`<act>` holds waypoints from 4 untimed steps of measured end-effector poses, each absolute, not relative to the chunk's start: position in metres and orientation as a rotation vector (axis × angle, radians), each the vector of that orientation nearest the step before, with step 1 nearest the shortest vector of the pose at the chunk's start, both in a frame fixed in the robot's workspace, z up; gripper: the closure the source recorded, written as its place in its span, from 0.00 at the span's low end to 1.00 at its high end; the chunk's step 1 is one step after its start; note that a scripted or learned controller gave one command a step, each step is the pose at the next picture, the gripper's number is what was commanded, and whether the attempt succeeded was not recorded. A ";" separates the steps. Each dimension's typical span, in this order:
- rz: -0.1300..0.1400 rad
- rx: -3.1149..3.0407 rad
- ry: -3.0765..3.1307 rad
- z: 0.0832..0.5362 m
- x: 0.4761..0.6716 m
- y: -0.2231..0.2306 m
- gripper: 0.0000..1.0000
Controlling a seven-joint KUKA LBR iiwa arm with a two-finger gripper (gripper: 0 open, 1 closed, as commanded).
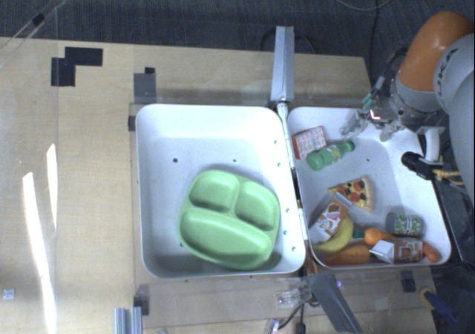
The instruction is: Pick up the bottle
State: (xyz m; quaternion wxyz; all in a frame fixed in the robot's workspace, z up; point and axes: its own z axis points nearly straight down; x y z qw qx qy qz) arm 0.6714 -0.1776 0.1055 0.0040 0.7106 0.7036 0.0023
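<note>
Right now the 2-finger gripper (369,123) hovers w/ fingers spread, holding nothing, just beside the small green plastic bottle (329,155), prob. lined up to grab.

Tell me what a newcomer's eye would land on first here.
First the big green tray, filling the left bin. Then the clutter in the right bin: a green bottle near its top, a banana lower down. The arm's orange band glows at upper right.
</note>
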 end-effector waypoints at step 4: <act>0.008 2.392 2.028 0.087 0.654 -0.095 0.00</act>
